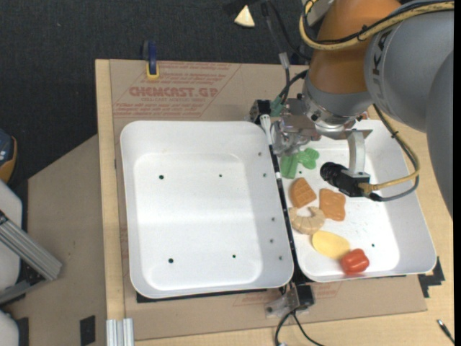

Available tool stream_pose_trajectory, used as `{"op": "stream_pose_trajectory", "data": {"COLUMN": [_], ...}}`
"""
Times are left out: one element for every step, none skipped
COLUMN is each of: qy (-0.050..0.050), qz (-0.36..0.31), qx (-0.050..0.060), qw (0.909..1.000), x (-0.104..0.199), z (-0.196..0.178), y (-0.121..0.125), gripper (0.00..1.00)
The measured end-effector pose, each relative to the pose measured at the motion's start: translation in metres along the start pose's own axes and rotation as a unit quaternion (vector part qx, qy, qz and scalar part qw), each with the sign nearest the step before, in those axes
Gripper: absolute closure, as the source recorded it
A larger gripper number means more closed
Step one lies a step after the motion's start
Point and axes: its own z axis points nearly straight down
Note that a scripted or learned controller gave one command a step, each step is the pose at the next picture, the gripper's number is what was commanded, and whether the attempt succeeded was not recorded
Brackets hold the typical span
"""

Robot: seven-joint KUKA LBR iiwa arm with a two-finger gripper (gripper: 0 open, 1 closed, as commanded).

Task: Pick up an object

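Your end effector (292, 144) sits over the green piece (297, 161), hard against the right bin's (410, 245) left wall — its opening you cannot tell. The left bin (194, 207) offers open floor.

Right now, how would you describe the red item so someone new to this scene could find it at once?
Look at the right-hand white bin, the one the arm reaches over. A line of small toy foods runs down its left side toward the near edge. The red piece is last and nearest the bottom rim, beside the yellow piece; it alone is red.
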Motion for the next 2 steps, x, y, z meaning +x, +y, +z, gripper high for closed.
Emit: {"op": "stream_pose_trajectory", "data": {"qy": [-0.002,-0.001], "qz": [0.002,0.0], "qx": [-0.014,-0.019], "qw": [0.9999,0.9998], "x": [-0.016,0.028], "z": [-0.09,-0.265], "y": [0.039,0.056], "gripper": [1.0,1.0]}}
